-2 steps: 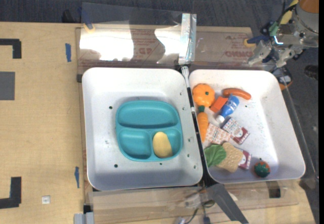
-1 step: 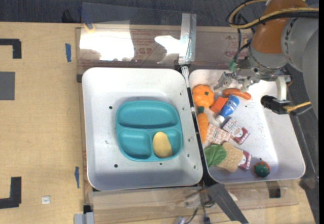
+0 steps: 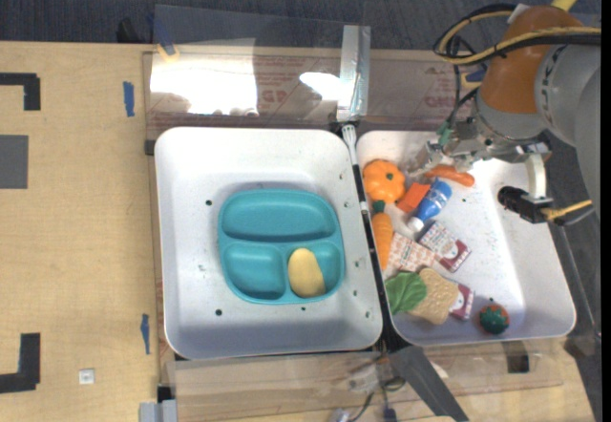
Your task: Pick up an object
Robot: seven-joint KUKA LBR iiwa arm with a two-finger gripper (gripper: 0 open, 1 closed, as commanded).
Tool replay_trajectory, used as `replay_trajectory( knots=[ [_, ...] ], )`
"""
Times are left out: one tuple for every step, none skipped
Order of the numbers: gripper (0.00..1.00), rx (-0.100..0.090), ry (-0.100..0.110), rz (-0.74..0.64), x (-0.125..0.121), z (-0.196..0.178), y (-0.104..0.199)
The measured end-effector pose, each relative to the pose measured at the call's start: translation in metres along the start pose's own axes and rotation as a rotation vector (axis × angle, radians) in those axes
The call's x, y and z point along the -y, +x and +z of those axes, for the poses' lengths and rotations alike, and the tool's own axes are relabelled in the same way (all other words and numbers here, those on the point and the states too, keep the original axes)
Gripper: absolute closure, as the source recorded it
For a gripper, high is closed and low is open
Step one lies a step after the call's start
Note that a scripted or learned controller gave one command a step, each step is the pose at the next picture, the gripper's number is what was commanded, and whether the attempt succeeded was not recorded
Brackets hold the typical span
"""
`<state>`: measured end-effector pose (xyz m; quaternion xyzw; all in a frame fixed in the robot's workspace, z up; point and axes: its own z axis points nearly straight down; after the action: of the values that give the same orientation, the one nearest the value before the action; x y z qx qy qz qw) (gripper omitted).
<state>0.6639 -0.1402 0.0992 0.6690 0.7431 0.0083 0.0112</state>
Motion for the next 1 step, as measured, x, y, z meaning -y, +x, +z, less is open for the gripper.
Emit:
replay_trajectory(
  knots=[
    [1.00, 0.005, -0.007, 0.000, -0.0024, -0.0137, -0.0017]
  ],
)
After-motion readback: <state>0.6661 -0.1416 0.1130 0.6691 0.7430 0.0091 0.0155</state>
